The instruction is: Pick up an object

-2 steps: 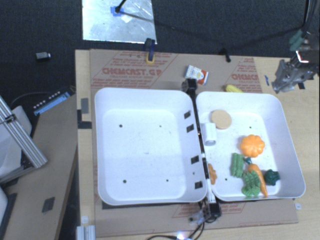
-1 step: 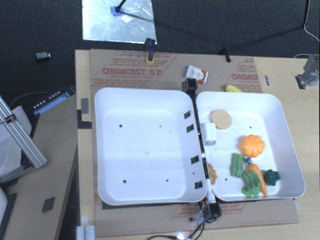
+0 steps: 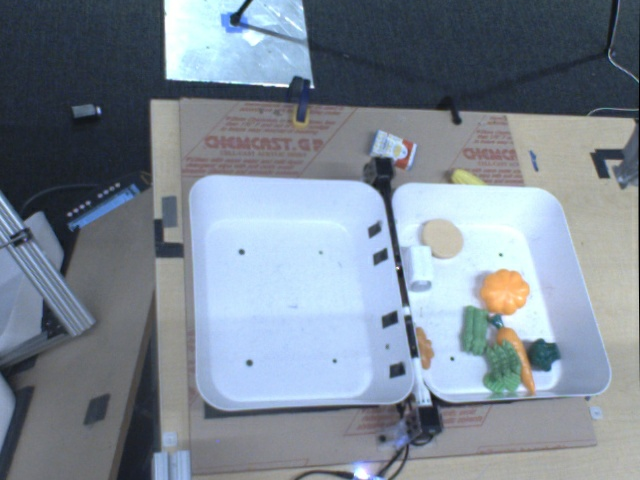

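The right bin (image 3: 560,258) holds several toy foods. A tan round disc (image 3: 441,238) lies near its back left, with a small white cylinder (image 3: 418,268) just in front of it. An orange pumpkin (image 3: 504,291) sits in the middle. In front of it cluster a green vegetable (image 3: 474,330), a carrot (image 3: 515,351), a light green leafy piece (image 3: 503,370) and a dark green piece (image 3: 543,353). A small orange item (image 3: 424,346) lies against the bin's left wall. A grey part of the arm (image 3: 630,160) shows at the right edge, away from the bins.
The left bin (image 3: 290,298) sits beside the right one on a cardboard sheet (image 3: 260,138). A yellow banana (image 3: 466,178) and a small white and red carton (image 3: 394,149) lie behind the right bin. A metal frame (image 3: 40,278) stands at the far left.
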You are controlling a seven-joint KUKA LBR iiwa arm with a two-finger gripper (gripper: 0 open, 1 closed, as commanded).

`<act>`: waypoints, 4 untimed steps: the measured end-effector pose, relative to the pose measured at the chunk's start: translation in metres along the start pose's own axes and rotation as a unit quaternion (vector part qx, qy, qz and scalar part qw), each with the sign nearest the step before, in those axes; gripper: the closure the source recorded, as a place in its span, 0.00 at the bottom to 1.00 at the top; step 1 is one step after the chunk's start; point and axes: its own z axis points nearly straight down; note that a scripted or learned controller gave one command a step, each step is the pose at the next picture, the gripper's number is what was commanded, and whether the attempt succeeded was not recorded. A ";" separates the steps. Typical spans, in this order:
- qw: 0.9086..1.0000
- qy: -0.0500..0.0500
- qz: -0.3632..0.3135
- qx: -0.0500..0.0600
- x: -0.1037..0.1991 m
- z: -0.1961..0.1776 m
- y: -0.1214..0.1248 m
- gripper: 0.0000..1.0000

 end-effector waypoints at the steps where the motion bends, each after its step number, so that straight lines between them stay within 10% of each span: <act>1: 1.000 0.000 -0.001 0.000 0.001 0.000 0.000 1.00; 4: 1.000 0.000 -0.001 0.000 0.012 0.000 0.000 1.00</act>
